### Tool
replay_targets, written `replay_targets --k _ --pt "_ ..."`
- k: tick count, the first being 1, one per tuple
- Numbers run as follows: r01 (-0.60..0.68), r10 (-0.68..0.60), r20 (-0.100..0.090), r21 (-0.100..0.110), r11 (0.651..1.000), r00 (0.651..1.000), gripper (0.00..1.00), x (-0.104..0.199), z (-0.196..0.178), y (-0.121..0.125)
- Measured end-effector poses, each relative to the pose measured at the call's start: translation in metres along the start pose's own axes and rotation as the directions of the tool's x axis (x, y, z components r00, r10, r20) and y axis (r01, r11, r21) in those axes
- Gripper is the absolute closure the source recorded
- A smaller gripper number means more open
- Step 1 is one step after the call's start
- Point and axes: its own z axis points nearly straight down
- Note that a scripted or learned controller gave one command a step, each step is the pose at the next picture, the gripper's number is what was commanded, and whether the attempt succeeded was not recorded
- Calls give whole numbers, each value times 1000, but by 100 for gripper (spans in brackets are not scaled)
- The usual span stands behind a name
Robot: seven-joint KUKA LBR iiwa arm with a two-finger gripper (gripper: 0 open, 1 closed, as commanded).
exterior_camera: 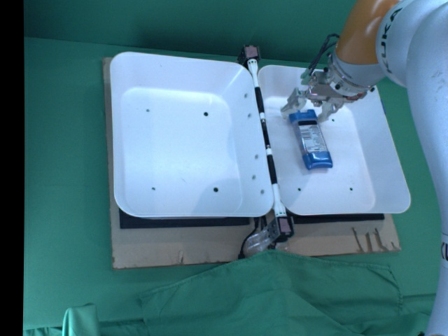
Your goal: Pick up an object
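A blue, flat packet (311, 140) with a pale label lies lengthwise in the right white bin (364, 180). My gripper (307, 110) hovers over the packet's far end, its two fingers spread to either side of that end. It is open, and nothing sits between the fingers. The grey arm with its orange band comes in from the upper right.
The left white bin (182, 135) sits beside the right one, with a black-and-white rod (264, 135) running along the seam between them. Both bins rest on a cardboard sheet (175, 250). A green cloth (280, 292) is bunched at the front.
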Motion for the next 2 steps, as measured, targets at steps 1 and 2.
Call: replay_targets --k 1,2 --pt "-6 6 0 11 1000 1000 0 -51 -8 -61" --pt "2 -2 2 -1 1000 1000 0 -48 10 3"
